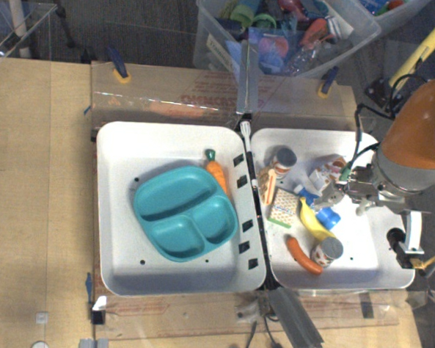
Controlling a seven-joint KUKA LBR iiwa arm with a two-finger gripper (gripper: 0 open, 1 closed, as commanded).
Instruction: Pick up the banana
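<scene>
The banana (311, 219) is yellow and curved. It lies in the middle of the right bin (366, 271), with a small blue object (329, 216) resting against its right side. My gripper (341, 187) hangs over the right bin, just above and to the right of the banana, near a white and red crumpled item (325, 171). The grey arm with its orange band (418, 138) reaches in from the right. Nothing is visibly held.
Around the banana in the right bin are an orange-red sausage (303, 255), a grey can (329, 250), a second can (283, 159) and a flat patterned packet (281, 207). The left bin (123, 149) holds a teal divided plate (184, 213) and a carrot (217, 174).
</scene>
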